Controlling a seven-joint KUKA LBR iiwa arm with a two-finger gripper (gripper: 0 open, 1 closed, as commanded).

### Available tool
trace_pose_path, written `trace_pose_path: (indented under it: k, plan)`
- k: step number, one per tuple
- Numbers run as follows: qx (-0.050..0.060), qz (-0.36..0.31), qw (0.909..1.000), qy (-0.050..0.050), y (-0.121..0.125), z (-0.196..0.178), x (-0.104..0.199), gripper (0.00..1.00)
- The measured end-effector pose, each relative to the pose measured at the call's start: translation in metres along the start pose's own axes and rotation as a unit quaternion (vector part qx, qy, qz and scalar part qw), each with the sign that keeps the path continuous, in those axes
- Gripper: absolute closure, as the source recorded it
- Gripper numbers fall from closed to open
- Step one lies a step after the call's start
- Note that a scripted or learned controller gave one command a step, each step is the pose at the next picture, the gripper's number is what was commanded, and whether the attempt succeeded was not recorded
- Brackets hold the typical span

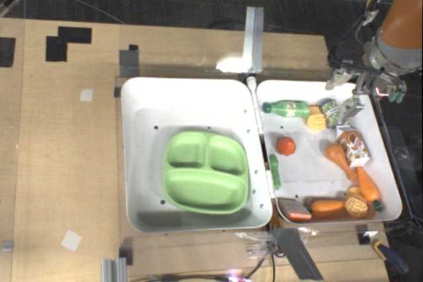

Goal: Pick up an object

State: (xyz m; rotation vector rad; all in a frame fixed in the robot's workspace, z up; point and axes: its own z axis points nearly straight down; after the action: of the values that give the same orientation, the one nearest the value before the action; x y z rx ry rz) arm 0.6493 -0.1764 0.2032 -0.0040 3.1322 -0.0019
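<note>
Wooden bench under dark floor carries two white bins side by side; left bin holds a green divided tray, right bin holds the toy food. The gripper sits at the right bin's upper right corner, low over a small green-and-white packet next to a yellow corn piece and a green bottle. Fingers look slightly parted with nothing visibly between them, though that is hard to read at this size. Other candidates: red tomato alone mid-bin, a red-white carton, carrots crowded along the lower wall. To do the step well the arm should likely centre over one item, descend straight, and close across its narrow side; the packet cluster is tight, so a neighbour may get nudged. The tomato looks easier, being well apart.
</note>
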Motion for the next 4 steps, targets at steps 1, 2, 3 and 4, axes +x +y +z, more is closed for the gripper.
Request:
trace_pose_path:
  k: [1,2,3,4]
  plan:
    - [0.002,-0.012,0.9999,-0.007,-0.022,0.099,0.016,0.00]
    - [0.006,-0.018,0.9997,-0.017,-0.003,0.100,0.044,0.00]
    - [0.005,0.026,0.9994,-0.021,0.023,0.099,0.086,0.00]
    - [0.004,0.078,0.9967,-0.024,0.055,0.100,0.148,0.00]
